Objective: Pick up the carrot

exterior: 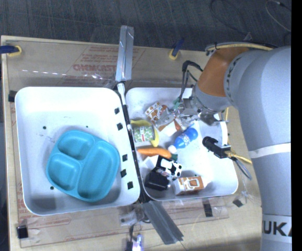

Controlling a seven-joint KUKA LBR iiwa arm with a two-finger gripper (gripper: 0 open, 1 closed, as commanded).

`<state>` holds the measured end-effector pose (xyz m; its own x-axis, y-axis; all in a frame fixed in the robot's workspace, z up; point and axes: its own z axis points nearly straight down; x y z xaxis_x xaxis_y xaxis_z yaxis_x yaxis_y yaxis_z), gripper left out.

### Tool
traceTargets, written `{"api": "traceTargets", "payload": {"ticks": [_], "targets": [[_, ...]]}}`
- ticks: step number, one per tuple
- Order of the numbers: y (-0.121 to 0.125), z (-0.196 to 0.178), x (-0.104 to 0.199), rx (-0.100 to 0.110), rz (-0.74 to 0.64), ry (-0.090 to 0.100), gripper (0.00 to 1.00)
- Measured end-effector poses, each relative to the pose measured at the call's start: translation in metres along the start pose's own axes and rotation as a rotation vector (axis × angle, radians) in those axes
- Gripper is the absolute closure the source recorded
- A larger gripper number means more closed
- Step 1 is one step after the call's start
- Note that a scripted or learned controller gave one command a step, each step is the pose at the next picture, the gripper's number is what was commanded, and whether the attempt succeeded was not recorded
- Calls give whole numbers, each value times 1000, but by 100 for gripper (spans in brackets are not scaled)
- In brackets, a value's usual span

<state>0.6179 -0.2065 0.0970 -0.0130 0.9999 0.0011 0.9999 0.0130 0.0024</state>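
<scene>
Orange carrot (154,152) lies flat in the right bin (225,184); arm bent low over it, gripper (182,110) grip unreadable.

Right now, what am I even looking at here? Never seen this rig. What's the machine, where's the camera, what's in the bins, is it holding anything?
One fixed camera looks down at a slant on a bench with two shallow white bins. The big grey machine with the orange band is a robot arm reaching in from the right; its gripper hangs over the far part of the right bin, among the clutter. I cannot tell whether it is open or shut, and nothing is visibly held.

The left bin holds a blue divided tray. The right bin holds a pile of small things: the carrot near the bin's left wall, a green and yellow can just beyond it, a blue bottle, a black and white toy cow, a small brown carton, and some wrappers.

The carrot lies on the bin floor, apart from the gripper.
</scene>
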Motion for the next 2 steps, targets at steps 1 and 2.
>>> {"api": "traceTargets", "payload": {"ticks": [1,2], "targets": [[-36,7,33,7,-118,-3,0],[-21,-8,22,11,-66,0,0]]}}
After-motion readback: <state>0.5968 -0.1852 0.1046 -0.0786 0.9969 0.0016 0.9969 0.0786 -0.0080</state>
